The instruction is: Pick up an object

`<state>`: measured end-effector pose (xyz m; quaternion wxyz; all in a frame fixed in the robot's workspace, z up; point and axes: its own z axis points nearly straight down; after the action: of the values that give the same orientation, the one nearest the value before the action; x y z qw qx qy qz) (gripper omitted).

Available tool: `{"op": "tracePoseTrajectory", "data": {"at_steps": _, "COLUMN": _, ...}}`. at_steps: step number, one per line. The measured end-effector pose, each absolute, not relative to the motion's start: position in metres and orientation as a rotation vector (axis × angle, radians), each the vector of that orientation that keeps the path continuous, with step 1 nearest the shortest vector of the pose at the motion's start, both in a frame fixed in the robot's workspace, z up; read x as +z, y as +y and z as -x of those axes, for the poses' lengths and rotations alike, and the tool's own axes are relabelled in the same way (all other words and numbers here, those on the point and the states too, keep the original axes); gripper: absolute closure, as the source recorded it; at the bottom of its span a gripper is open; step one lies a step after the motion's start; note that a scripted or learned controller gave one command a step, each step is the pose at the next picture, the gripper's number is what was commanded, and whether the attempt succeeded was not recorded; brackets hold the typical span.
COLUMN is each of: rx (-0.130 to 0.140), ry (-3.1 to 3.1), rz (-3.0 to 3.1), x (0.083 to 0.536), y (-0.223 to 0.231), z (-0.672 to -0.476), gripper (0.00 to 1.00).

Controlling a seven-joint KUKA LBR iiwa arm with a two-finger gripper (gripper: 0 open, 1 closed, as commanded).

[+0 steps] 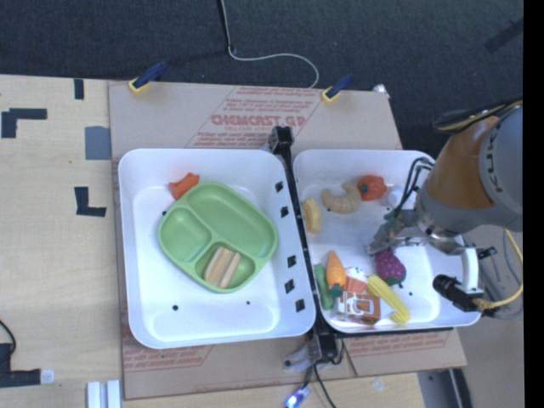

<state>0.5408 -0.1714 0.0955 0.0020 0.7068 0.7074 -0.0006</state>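
- Camera view, left first: we see the left bin point(136, 228) bearing a green divided plate point(217, 232) with a tan food piece point(223, 265) in its near compartment, and a small orange piece point(182, 184) just beyond the plate's far-left rim.
- Across the far side of the cardboard sheet point(255, 113) under the bins we read red print as "CHENCAST" or close to it; the smaller lines are too blurred to make out.
- In the right bin point(408, 158) lie a yellow piece point(312, 214), a tan curled piece point(342, 199), a red-orange tomato-like toy point(371, 186), a carrot point(336, 270), corn point(388, 298) and purple grapes point(390, 266).
- The gripper point(384, 243) sits low, just far-left of the grapes; we cannot tell how it is set.
- We judge the grapes the likely target; crowded toys could get nudged, or the rounded bunch could slip out.
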Motion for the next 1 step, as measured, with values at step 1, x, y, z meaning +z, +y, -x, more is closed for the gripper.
{"op": "tracePoseTrajectory", "data": {"at_steps": 1, "rx": 0.001, "ry": 2.212, "rz": -2.218, "x": 0.1761, "y": -0.2275, "z": -0.5445, "gripper": 1.0}}
